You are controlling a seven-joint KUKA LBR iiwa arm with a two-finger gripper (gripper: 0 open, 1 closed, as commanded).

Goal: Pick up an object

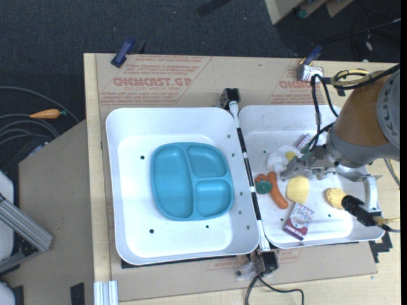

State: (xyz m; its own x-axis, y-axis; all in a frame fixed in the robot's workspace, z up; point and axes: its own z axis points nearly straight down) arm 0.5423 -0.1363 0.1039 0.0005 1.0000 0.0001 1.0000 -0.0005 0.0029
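Bench board (159, 75), red print: "CHEMCAST G.P.", repeated beside the left bin's far edge.
Board, right side: same red print, partly hidden.
Smaller lines: unreadable.

We see our arm (372, 116) come in from the right side. It is big and round, with an orange band and grey above it near the edge. It bends down low toward the left. At its end sits the grey wrist part, and our pincer (297, 164) pokes out from it to the left. The pincer's tips are too small and dark to make out.
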